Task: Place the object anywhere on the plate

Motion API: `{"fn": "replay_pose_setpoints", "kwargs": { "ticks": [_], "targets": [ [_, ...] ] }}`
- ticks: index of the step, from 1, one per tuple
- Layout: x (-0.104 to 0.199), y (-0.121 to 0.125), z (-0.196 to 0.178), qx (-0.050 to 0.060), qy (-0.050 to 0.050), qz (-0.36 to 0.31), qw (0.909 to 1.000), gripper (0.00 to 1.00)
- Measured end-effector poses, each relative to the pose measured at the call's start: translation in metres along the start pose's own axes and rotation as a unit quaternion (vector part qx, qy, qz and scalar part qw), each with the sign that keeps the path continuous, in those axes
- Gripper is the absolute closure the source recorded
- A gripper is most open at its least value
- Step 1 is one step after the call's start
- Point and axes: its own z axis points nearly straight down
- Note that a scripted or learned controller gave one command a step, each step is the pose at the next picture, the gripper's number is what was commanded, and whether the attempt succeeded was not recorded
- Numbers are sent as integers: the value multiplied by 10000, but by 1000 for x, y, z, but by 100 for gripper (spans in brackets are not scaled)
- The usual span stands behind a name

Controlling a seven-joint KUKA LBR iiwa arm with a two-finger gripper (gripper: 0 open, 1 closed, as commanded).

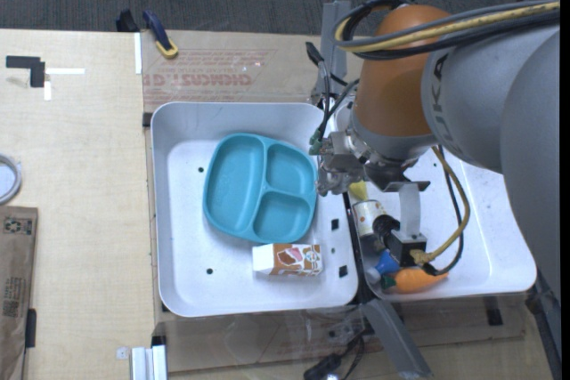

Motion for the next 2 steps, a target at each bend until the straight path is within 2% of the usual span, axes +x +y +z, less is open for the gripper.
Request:
{"fn": "replay_pose_setpoints", "kwargs": {
  "ticks": [1,2],
  "targets": [
    [4,22,-36,1,-4,738,9973,100],
    [39,-20,56,14,0,434,9991,100]
  ]
}}
